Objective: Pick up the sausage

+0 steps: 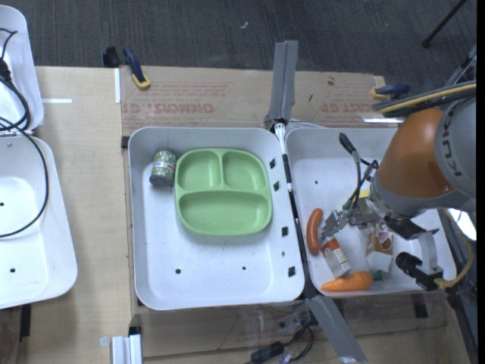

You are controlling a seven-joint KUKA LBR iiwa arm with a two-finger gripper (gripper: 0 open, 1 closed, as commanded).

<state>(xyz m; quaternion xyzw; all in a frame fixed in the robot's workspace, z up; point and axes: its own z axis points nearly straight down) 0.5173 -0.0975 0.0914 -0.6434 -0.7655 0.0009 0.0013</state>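
Down in the right bin [303, 154], the gripper [338, 222] hovers beside the sausage [314, 230] near the left wall, fingers' spread unclear; a small bottle [335, 257] and carrot [347, 282] crowd close.

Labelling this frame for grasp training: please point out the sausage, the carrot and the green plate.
sausage [314, 230], camera view, its middle.
carrot [348, 282], camera view, its orange body.
green plate [178, 203], camera view, left rim.

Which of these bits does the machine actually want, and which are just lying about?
Wanted for the job:
sausage, in the right bin
pincer, just beside it

Just lying about:
carrot
small bottle
green plate and little can, left bin
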